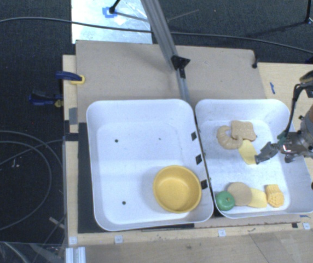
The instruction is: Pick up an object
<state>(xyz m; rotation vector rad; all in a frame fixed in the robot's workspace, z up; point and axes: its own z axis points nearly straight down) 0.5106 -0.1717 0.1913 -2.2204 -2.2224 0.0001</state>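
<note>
Lowest in the view, along the near wall of the right bin (296, 171), sit a green ball (225, 201), a tan round piece (239, 192), a pale yellow wedge (258, 200) and an orange waffled block (275, 195), packed close in a row. A yellow bowl (177, 188) stands alone in the left bin (129, 141). Farther back in the right bin lie a curled beige piece (227, 137) touching a toast-coloured slab (243, 129), and just below them a pale yellow chunk (247, 153). The gripper (267, 153) reaches in from the right and its dark tip sits just beside that chunk, on the chunk's right edge. The chunk looks like the likeliest target: it lies directly left of the tip, its long axis running down and slightly to the right. Whether the jaws are apart or together is too blurred to tell, and nothing can be seen gripped in them.
</note>
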